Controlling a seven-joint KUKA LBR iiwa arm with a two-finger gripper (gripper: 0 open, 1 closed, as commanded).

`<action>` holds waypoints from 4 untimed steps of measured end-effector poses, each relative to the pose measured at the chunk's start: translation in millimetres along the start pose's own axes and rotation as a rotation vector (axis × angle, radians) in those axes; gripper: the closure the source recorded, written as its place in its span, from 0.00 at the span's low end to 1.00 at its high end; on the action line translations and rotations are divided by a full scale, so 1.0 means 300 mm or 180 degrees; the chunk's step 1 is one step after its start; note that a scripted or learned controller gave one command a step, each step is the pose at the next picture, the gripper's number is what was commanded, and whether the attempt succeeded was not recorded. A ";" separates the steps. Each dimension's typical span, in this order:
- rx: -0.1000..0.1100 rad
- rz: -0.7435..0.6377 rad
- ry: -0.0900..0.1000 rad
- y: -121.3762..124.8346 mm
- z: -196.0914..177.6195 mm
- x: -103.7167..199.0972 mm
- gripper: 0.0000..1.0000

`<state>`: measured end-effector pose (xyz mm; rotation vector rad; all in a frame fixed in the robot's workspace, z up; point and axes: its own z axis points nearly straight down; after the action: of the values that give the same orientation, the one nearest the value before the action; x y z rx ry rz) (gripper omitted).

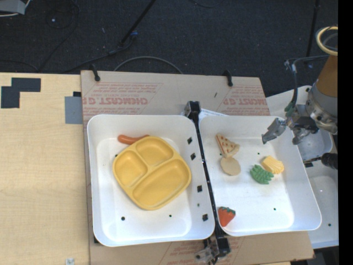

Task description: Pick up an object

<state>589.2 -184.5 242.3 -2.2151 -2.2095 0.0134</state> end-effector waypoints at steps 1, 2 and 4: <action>-0.0039 -0.0009 -0.0007 0.007 -0.026 0.002 0.00; -0.0025 -0.0011 -0.0003 0.006 0.134 0.030 0.00; -0.0039 -0.0010 -0.0011 0.039 0.477 0.036 0.00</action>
<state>598.6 -173.4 99.0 -2.2194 -2.2208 0.0035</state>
